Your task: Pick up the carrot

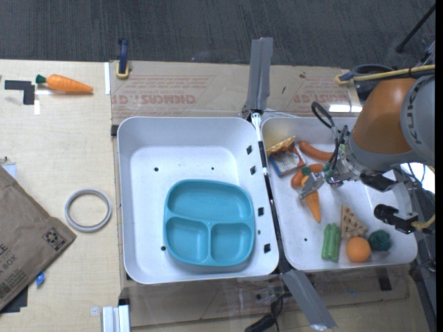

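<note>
A: Logging the 1 overhead view. The grey arm with the orange band is reaching in from the right, and its two-finger gripper (320, 183) is sitting low in the right shallow white bin (294, 244), over the tapered orange carrot (314, 203).

B: Is it gripping?

A: Cannot tell; the wrist is blocking that part. The carrot's thick end is lying under the tool and its tip is pointing toward the bin's near side, probably because the approach is coming from above the stem end.

B: Neighbours?

A: An orange sausage-like piece (313, 150) and a small blue-and-white packet (286, 162) are lying just behind it; a green cylinder (331, 242), a round orange fruit (358, 249) and a triangular wedge (350, 223) are sitting nearer the front. The crowding is leaving little side room.

B: Left bin?

A: It is holding a teal 3-compartment plastic tray (209, 223). A second carrot-shaped toy (64, 84) is lying on the bench, well apart.
</note>
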`<state>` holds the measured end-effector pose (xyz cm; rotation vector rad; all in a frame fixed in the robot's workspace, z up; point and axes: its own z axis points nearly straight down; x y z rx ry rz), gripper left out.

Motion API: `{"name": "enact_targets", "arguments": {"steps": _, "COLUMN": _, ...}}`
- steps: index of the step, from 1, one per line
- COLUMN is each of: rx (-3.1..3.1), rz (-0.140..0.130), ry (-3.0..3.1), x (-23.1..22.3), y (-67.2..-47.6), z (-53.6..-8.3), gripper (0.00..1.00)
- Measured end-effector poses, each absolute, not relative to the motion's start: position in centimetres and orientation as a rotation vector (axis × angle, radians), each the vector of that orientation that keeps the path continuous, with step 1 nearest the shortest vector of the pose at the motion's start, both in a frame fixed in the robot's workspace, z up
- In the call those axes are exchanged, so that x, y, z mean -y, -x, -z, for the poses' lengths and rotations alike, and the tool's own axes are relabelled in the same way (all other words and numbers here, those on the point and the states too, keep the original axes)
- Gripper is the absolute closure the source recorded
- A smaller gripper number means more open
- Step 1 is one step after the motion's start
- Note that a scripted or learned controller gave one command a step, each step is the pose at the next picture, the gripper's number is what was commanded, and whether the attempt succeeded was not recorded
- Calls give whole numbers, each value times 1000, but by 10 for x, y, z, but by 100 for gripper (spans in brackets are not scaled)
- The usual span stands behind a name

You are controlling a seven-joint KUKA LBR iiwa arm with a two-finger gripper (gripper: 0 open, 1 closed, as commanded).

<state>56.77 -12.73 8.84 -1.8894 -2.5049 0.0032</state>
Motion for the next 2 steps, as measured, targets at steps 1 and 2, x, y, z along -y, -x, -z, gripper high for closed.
{"name": "enact_targets", "arguments": {"steps": 1, "rx": 2737, "rz": -1, "ry": 1534, "x": 195, "y": -540, "z": -89, "gripper": 0}}
{"name": "enact_targets", "arguments": {"steps": 2, "rx": 2662, "rz": -1, "ry": 1664, "x": 143, "y": -565, "z": -88, "gripper": 0}}
